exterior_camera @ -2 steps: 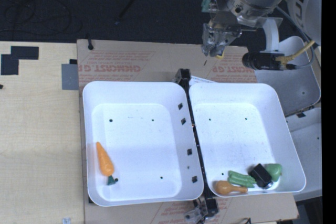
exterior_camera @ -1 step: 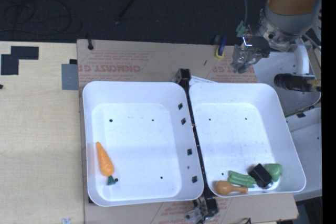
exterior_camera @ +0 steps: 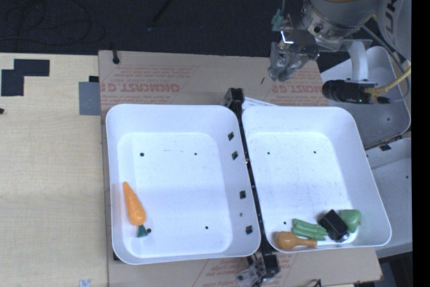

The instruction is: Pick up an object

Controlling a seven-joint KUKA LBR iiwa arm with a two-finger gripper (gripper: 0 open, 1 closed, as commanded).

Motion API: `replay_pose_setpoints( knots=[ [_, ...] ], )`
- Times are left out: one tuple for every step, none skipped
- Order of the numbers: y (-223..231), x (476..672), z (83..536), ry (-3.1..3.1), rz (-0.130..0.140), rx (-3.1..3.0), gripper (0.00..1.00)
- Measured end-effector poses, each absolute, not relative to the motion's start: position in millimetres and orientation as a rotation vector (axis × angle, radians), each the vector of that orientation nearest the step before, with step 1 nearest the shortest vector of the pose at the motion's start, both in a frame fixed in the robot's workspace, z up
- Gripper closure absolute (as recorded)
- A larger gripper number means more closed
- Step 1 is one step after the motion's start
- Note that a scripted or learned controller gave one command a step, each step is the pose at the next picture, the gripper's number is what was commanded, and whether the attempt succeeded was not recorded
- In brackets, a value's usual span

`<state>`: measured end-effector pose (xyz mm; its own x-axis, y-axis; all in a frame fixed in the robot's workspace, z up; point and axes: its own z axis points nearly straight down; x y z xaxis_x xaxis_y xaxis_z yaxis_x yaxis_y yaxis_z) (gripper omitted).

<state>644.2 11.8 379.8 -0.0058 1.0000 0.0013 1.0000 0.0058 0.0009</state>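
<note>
Right, your gripper [exterior_camera: 287, 64] sits up at the far edge, above the brown cardboard sheet [exterior_camera: 175, 80] and just beyond the back rim of the right bin [exterior_camera: 306, 119], well clear of every object. You can't tell from this angle whether the jaws are apart or together, the head is small and blurred. Nothing visible between them.

Left bin [exterior_camera: 171, 116]: you've got one toy carrot [exterior_camera: 134, 205], orange body with a small dark green stub at its near end, lying close to the left wall toward the near corner, long axis running roughly front to back.

Right bin: four things bunched in the near right corner. Green pod-shaped piece [exterior_camera: 309, 229], looks like a bean or pea pod, lying roughly across. Orange-tan pear-shaped piece [exterior_camera: 293, 240], possibly a toy squash, just in front of the pod and touching or nearly touching it, right against the near wall. Black block [exterior_camera: 333, 224] tilted, resting beside the pod's right end. Rounded green item [exterior_camera: 351, 217] just behind and right of the block, partly hidden by it, type unclear.

Bins sit side by side, joined by a black divider strip [exterior_camera: 243, 165] with clips. Pale wood bench [exterior_camera: 47, 165] extends left of the cardboard with some dark squares on it
</note>
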Motion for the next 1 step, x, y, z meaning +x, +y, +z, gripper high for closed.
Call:
replay_pose_setpoints(
  knots=[
    [-45.7,642.3,291.1,-2.211,0.015,-2.222,1.00]
  ],
)
